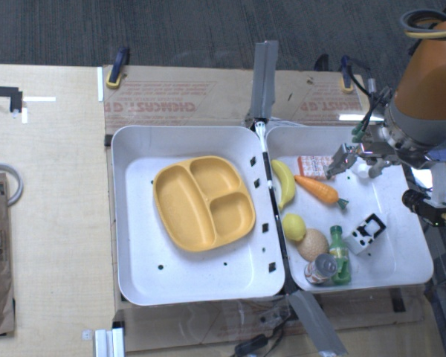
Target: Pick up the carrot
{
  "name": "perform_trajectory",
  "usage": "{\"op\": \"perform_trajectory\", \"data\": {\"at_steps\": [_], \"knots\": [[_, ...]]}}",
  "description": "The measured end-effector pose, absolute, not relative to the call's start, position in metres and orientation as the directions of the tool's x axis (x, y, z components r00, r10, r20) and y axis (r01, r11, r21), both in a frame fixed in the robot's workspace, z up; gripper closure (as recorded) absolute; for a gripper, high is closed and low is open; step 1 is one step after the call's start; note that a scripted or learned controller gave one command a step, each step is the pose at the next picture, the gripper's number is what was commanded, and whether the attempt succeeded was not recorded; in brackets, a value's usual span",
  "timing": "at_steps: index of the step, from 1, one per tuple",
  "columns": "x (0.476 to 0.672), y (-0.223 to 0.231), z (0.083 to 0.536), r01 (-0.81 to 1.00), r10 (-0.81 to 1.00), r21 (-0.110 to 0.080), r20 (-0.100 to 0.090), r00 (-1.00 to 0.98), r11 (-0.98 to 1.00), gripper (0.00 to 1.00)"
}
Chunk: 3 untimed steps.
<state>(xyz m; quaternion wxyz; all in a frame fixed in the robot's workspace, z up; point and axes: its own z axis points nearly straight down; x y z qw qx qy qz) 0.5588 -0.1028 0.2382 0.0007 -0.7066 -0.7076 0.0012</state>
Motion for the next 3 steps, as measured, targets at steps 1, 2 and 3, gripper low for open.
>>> {"op": "perform_trajectory", "data": {"at_steps": [1, 2, 3], "knots": [[0.601, -0.103, 0.143, 0.983, 0.983, -0.002, 0.0, -0.185, 0.185, 0.0], [0.566, -0.103, 0.091, 0.978, 0.978, -0.002, 0.0, -0.209, 0.209, 0.0], [0.566, -0.105, 0.1, 0.979, 0.979, -0.001, 0.0, -0.203, 0.203, 1.0]]}}
